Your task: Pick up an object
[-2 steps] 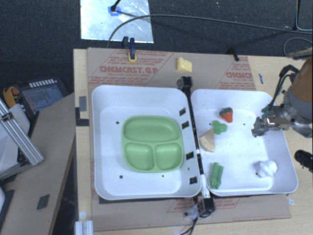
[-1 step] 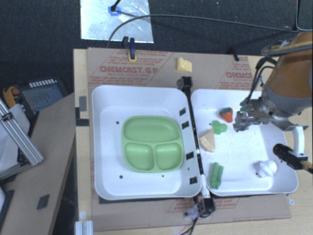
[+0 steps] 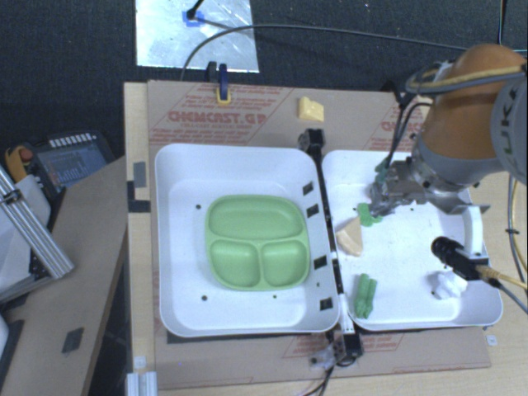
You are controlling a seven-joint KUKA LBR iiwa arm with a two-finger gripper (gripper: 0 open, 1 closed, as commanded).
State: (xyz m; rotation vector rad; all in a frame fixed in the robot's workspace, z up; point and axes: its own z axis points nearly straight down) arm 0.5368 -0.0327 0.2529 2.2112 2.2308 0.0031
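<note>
1. The gripper (image 3: pixel 381 198) hangs over the upper left part of the right bin (image 3: pixel 412 264), near the seam where the two bins meet. The middle of that bin's floor is bare, which leaves open room towards its lower right.
2. A small green piece (image 3: pixel 368 214) lies directly under the gripper's tip and seems to touch it. Whether the gripper is open, closed or gripping the piece cannot be told from this angle.
3. Both bins rest on a brown cardboard sheet (image 3: pixel 247 115). A yellow chunk (image 3: pixel 311 108) and a blue and yellow clamp (image 3: pixel 221 85) sit on the sheet's far strip. Beyond that is a foil sheet (image 3: pixel 165 23) on dark cloth. A tan side table (image 3: pixel 91 246) stands at the left.
4. The right bin also holds a cream wedge (image 3: pixel 351 239) just below the small green piece, a green block (image 3: pixel 364 295) near the lower left wall, and a white lump (image 3: pixel 446 285) near the lower right corner.
5. The left bin (image 3: pixel 169 172) holds a green divided plate (image 3: pixel 256 242), flat at its centre and well clear of every wall.
</note>
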